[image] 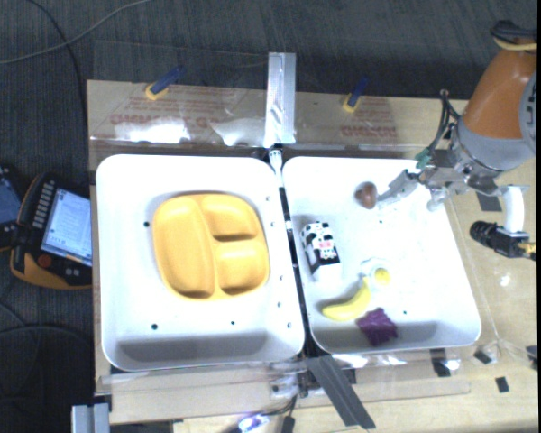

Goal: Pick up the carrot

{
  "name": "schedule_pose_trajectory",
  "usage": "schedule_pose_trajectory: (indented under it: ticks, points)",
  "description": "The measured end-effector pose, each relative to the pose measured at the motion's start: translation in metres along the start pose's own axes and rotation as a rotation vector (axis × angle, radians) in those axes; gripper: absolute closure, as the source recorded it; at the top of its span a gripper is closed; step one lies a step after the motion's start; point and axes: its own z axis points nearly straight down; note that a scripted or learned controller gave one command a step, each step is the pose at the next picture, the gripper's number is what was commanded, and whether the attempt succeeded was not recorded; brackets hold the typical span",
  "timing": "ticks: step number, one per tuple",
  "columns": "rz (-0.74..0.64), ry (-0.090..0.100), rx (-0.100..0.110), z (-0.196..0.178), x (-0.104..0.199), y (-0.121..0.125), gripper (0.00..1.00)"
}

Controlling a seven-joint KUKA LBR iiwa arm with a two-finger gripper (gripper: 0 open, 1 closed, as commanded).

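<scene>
Camera view had my gripper over the far right part of the right-hand shallow white bin, fingers spread wide and nothing between them. So I was in the approach, no grasp made yet.

Just beside the gripper lay a small round brownish lump. Nearer the front sat a yellow plastic banana, touching a purple knobbly piece, with a black-and-white patterned box by the dividing wall.

Honestly, I could not tell which of these was the carrot; the brown lump was my best guess, seen end-on perhaps. Next, I judged, I had to centre over it, descend, then close.
</scene>
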Motion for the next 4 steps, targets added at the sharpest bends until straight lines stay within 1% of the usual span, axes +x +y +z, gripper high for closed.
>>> schedule_pose_trajectory:
  ticks: [1, 2, 3, 4]
  points:
    - [-0.183, -0.001, 0.0, 0.074, 0.022, -0.051, 0.0]
    - [-0.12, -0.001, -0.002, 0.013, 0.009, -0.06, 0.0]
    - [-0.261, 0.0, 0.0, 0.067, 0.054, -0.095, 0.0]
    - [-0.565, -0.01, -0.011, 0.111, 0.076, -0.088, 0.0]
